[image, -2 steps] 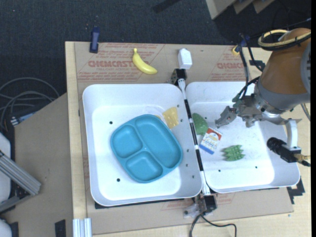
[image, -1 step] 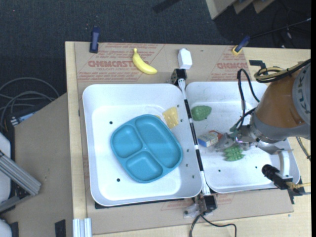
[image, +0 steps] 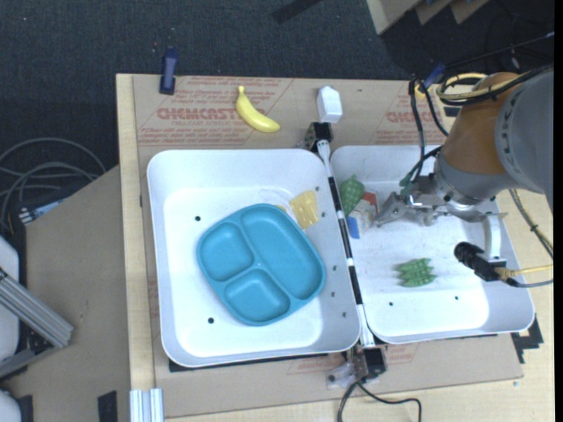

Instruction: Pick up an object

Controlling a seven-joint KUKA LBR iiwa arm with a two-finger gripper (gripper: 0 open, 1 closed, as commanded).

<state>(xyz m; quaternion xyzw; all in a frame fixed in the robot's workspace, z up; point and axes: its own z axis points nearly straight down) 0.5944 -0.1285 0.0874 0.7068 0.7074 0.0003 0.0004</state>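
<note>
My gripper point(image: 407, 214) hangs low over the upper middle of the right bin point(image: 457, 319), below the grey wrist with its orange band point(image: 479, 130). Its fingers stand open with nothing between them. Just to its left, against the bin's left wall, lie a green leafy toy point(image: 352, 190), a small red and white piece point(image: 367, 203) and a small blue piece point(image: 353, 227). Below the gripper, apart from it, a green spiky toy point(image: 415, 272) rests on the bin floor.
The left bin point(image: 176, 236) holds a blue divided plate point(image: 259, 263) and a pale yellow piece point(image: 304, 207). A yellow banana point(image: 255, 113), a white block point(image: 330, 104) and a blue item point(image: 168, 70) lie on the board behind the bins. A black cable fitting point(image: 476, 261) hangs by the arm.
</note>
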